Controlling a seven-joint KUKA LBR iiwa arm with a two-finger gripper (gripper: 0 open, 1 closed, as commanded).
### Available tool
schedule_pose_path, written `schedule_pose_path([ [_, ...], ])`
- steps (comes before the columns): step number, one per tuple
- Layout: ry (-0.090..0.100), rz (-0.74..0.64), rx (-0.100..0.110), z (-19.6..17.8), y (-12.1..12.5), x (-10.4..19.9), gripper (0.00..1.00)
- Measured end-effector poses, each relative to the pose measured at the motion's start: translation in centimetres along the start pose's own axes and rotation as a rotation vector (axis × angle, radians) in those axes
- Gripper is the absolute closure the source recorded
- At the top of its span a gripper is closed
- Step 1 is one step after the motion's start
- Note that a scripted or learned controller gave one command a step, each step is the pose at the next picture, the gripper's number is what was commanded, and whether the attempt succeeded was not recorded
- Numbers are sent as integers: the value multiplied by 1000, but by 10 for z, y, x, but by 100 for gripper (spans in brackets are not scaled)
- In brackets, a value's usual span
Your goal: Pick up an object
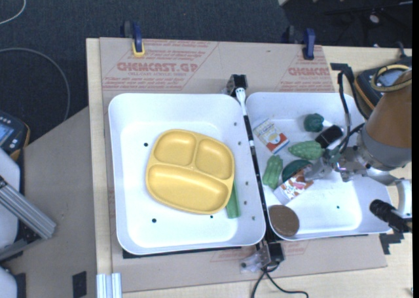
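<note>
My gripper is low in the right bin, reaching in from the right. Its tip is right by a red and white packet and just below a green leafy piece. A light green pickle-shaped piece lies to the left of the packet. Also in this bin are a small white and red box, a dark teal lump near the back, and a brown round disc at the front left corner. Nothing is visibly held.
The left bin holds a yellow divided plate with a green stick against its right side. The two bin walls meet between the plate and the pickle-shaped piece. Blue clamps hold the board at the back.
</note>
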State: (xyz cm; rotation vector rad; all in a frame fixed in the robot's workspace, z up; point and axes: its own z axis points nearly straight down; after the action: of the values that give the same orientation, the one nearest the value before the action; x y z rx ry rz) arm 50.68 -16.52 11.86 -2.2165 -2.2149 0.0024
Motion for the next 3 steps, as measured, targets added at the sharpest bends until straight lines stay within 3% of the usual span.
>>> schedule_pose_path([
  [1,-1,-4,-2,-17,-29,42,0],
  [2,-5,0,-8,-27,-27,39,100],
  [3,-2,-11,-12,-67,-27,131,100],
])
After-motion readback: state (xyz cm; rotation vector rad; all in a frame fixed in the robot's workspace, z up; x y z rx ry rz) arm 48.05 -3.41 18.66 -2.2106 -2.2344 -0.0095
